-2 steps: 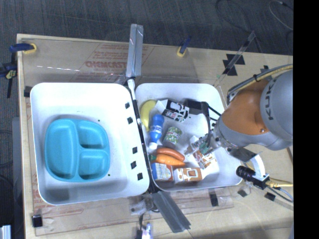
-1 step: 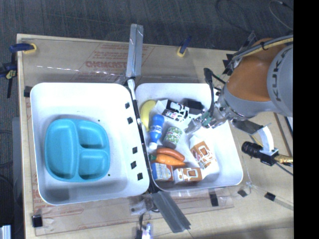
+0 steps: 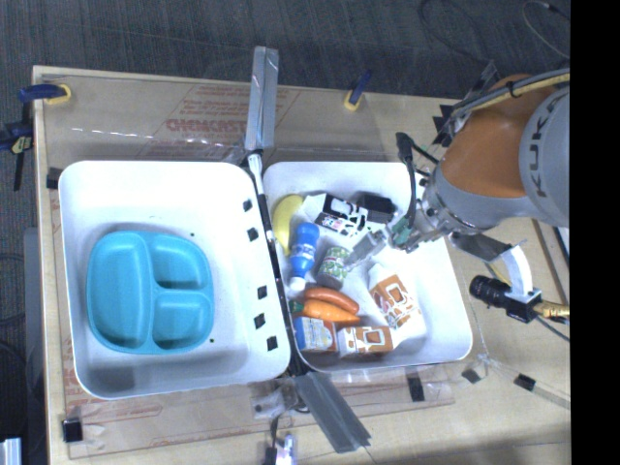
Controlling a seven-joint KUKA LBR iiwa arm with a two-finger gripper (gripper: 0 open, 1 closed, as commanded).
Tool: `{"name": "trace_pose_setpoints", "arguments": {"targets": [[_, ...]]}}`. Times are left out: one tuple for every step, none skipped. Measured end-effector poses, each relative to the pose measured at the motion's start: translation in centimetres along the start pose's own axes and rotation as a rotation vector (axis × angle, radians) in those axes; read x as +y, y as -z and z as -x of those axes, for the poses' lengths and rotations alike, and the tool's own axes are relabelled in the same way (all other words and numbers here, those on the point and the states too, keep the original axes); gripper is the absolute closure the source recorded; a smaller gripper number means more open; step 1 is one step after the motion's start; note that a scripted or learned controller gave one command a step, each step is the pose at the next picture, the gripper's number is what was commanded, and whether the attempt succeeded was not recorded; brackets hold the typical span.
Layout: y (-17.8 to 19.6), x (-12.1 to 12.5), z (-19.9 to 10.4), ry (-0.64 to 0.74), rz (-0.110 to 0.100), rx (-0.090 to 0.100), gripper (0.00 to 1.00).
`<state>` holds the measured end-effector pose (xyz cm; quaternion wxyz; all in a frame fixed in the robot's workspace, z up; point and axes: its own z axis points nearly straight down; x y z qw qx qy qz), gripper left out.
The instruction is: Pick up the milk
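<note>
The milk (image 3: 339,217), a small white carton with black patches, lies on its side near the back of the right bin (image 3: 448,260). My gripper (image 3: 366,248) reaches in from the right and hangs low over the middle of that bin, just to the front right of the milk. Its tip is above a green can (image 3: 334,262). I see nothing held in it. The grey arm with its orange band (image 3: 489,158) stands over the bin's right rim.
Around the milk lie a banana (image 3: 285,217), a blue bottle (image 3: 303,250), a black object (image 3: 374,202), a carrot (image 3: 329,305), a white-and-orange carton (image 3: 393,303) and a brown carton (image 3: 364,339). The left bin (image 3: 77,201) holds a blue divided tray (image 3: 150,291).
</note>
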<state>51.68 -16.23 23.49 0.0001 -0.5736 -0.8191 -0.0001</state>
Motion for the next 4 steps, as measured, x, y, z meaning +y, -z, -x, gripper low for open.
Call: {"name": "trace_pose_setpoints", "arguments": {"targets": [[-7.4,-4.4,3.2,-0.093,-0.003,0.001,0.00],[-12.9,-4.8,3.8,-0.098,0.022,-0.020,0.00],[-11.7,-4.7,4.2,-0.097,0.027,-0.033,1.00],[-11.7,-4.7,4.2,-0.097,0.027,-0.033,0.00]]}}
